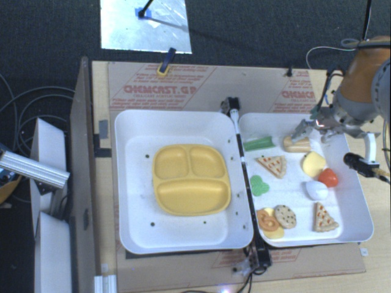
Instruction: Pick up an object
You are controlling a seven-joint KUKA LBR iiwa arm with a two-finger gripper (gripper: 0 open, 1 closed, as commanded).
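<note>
The right bin [360, 215] holds several toy foods: a green bar [258, 143], a tan wedge [297, 144], a pizza slice [272, 165], a yellow lemon [313, 163], a red tomato [328, 177], a white egg [316, 190], a green clover piece [259, 185], a cookie [285, 215], an orange round piece [267, 220] and a second pizza slice [324, 218]. My gripper [313, 131] hangs over the bin's far side, just above and right of the tan wedge. Its fingers stand apart, open, with nothing between them.
The left bin [131, 163] bears a yellow three-part plate [190, 179]. A black clamp [232, 107] sits on the divider between the bins. A black piece on the arm [360, 162] juts over the right bin's right edge. Cables hang at the upper right.
</note>
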